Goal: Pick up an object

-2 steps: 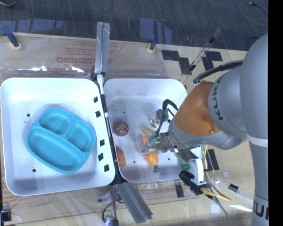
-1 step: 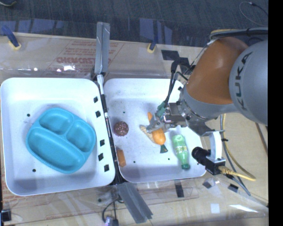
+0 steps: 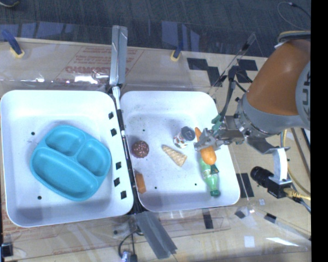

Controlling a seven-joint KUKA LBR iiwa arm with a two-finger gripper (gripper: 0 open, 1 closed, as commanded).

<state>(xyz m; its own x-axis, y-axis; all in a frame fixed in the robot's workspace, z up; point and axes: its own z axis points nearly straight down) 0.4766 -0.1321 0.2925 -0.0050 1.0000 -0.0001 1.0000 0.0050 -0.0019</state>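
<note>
- You had the arm (image 3: pixel 279 86) reaching in from the right, its orange band above the right bin's (image 3: pixel 153 201) far right edge.
- The gripper (image 3: pixel 206 141) sat low over the right side of that bin, just above the orange ball (image 3: pixel 208 156) and close beside a small orange piece (image 3: pixel 198 133).
- You could not tell from this view how far the gripper was parted, nor whether anything lay between its fingers.
- The orange ball rested against the upper end of a green bottle (image 3: pixel 211 179), which lay along the bin's right wall with its far end toward the near corner.
- A small round jar-like thing (image 3: pixel 185 136) with a dark top stood just left of the gripper.
- A yellow wedge (image 3: pixel 175 155) lay near the bin's middle, with a dark red ball (image 3: pixel 140 148) to its left, apart from it.
- A brown sausage-shaped piece (image 3: pixel 140 182) lay by the bin's left wall, near the divider.
- The left bin (image 3: pixel 16 201) held 1 blue tray (image 3: pixel 71 161) with 3 compartments, lying tilted across its floor.
- Both bins sat side by side on the counter (image 3: pixel 273 239).
</note>
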